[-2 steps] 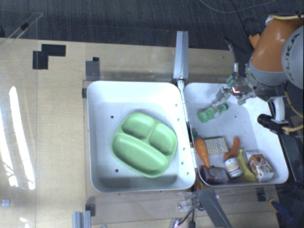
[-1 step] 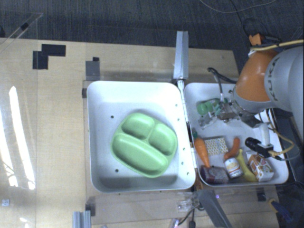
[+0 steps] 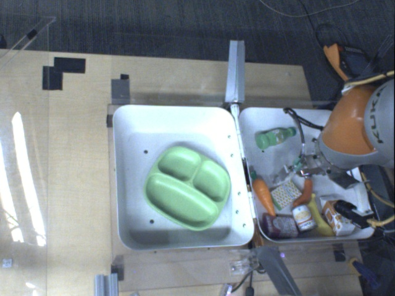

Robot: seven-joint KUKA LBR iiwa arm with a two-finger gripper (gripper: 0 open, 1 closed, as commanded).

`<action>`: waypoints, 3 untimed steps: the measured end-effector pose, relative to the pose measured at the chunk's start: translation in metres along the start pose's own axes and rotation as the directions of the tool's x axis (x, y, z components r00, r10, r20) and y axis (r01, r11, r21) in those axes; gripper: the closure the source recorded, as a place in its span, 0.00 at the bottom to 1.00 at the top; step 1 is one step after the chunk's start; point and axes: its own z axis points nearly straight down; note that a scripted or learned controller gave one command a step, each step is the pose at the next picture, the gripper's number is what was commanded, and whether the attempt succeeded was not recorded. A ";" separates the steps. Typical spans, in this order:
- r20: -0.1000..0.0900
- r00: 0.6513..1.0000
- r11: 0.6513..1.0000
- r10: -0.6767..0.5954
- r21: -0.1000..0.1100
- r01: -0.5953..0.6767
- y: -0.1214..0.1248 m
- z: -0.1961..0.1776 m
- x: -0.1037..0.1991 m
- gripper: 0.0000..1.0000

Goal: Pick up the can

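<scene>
White plastic makes up both shallow bins on the wooden counter [image 3: 74, 165]; the left bin [image 3: 133, 134] carries a green divided plate [image 3: 188, 187] lying slantwise near its middle, well apart from anything the task concerns; the right bin [image 3: 259, 165] holds the clutter, crowded toward its near edge, probably because loose things slide and pile there. The can [image 3: 302, 217] looks to be the small upright cylinder with a pale lid and a label round it, standing near the bin's front wall; a carrot [image 3: 263, 195] lies to its left, a dark purple packet [image 3: 281, 226] touches or nearly touches it on the lower left, a checked packet [image 3: 286, 193] sits just above it, and a yellow banana-like thing [image 3: 320, 217] runs beside it on the right; a green bottle [image 3: 276, 137] lies on its side toward the far wall. The arm [image 3: 355, 128] reaches in from the right, and the claw [image 3: 302, 166] hangs above the checked packet, short of the can; whether it is spread or closed I cannot tell, as the metal parts blur together. Such tight neighbours leave little room on either side of the can, so a descent would likely need to be straight and well centred.
</scene>
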 end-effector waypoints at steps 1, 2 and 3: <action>0.001 0.998 0.998 0.067 -0.001 -0.067 0.052 0.001 -0.025 0.00; -0.002 0.981 0.981 0.193 0.001 -0.193 0.078 0.002 0.016 0.00; -0.013 0.969 0.968 0.248 0.048 -0.248 0.109 0.005 -0.057 0.00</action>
